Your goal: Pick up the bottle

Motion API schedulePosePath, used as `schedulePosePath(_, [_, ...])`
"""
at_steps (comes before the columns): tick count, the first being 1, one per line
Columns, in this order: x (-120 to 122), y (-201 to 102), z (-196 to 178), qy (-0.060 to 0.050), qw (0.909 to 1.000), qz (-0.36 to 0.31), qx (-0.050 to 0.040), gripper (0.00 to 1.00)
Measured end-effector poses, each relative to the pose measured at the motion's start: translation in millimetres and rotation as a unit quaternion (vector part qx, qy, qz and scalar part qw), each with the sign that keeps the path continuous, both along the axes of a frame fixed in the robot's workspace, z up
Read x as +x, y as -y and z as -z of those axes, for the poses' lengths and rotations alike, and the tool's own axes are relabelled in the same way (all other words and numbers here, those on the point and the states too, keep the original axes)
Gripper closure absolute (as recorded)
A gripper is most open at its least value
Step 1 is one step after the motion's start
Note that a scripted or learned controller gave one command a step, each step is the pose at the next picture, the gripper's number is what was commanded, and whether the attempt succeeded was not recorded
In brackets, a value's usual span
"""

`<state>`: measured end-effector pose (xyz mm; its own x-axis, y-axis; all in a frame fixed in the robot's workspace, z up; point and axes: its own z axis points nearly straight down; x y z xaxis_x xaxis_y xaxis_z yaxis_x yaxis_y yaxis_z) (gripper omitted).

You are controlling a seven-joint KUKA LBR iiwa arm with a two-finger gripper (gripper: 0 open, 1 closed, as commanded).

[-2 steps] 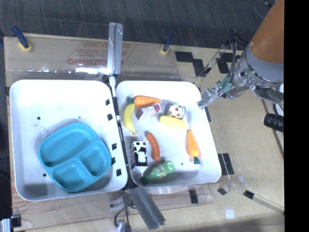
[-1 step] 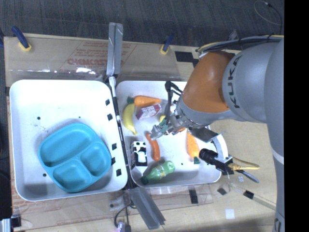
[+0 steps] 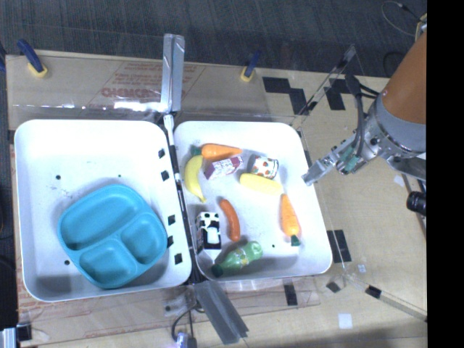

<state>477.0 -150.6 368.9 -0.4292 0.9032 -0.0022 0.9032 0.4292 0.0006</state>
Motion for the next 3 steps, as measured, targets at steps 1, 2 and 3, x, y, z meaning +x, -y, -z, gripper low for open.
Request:
schedulePosePath(1, [74, -88, -50, 0.0, 0.9999, -0.014, 0.0007, 1.0])
schedulePosePath(2, [113, -127, 58, -0.002, 0.9996, 0.027, 0.0003, 1.0])
schedulePosePath(3, [7, -81, -13, 0.0, 0.9993, 0.037, 0.0004, 1.0])
